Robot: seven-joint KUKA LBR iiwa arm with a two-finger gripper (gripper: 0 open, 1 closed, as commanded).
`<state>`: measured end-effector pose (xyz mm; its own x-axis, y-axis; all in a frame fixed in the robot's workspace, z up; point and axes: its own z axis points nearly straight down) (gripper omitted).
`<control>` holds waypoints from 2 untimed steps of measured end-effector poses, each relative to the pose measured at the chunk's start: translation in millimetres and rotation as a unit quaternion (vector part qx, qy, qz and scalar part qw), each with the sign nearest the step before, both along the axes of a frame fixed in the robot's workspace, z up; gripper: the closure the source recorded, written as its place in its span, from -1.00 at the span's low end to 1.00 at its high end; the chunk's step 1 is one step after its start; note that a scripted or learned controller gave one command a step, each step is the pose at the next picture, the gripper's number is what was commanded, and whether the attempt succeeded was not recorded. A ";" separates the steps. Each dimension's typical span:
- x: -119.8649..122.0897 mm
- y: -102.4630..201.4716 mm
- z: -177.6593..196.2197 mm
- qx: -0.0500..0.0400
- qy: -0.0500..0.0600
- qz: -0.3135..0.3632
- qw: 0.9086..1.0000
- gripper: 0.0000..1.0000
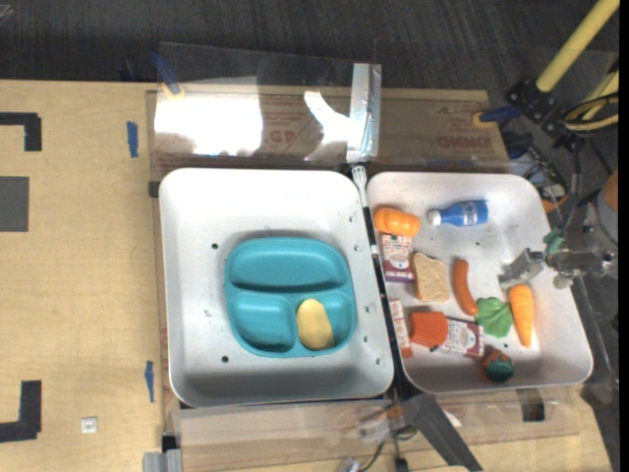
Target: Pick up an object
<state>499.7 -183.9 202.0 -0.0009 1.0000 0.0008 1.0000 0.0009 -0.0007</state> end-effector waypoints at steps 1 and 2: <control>26.7 -1.8 -103.0 -0.002 -0.004 0.121 0.993 -1.00; 26.4 -1.2 -94.7 -0.001 -0.004 0.120 0.993 1.00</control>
